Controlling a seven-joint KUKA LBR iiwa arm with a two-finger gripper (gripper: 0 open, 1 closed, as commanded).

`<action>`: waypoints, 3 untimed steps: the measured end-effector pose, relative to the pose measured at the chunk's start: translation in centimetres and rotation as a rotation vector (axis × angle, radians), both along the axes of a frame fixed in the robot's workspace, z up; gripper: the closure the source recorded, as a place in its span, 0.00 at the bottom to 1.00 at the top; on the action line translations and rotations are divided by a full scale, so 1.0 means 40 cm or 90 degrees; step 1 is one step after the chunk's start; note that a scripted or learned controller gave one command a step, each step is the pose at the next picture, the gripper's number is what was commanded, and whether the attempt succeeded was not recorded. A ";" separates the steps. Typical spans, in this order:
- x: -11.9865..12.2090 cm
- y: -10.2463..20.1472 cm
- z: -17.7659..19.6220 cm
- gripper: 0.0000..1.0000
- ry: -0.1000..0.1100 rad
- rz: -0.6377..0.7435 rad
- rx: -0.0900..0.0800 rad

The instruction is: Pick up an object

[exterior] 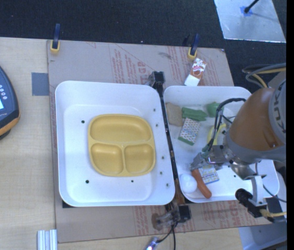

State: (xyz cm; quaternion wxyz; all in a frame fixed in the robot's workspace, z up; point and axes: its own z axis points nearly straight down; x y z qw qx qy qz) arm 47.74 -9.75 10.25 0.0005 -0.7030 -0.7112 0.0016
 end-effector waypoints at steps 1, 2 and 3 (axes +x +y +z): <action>0.073 0.155 0.224 1.00 -0.001 -0.004 0.002; 0.072 0.154 0.223 0.00 0.000 -0.004 0.002; 0.249 0.007 0.190 0.00 0.000 -0.006 0.001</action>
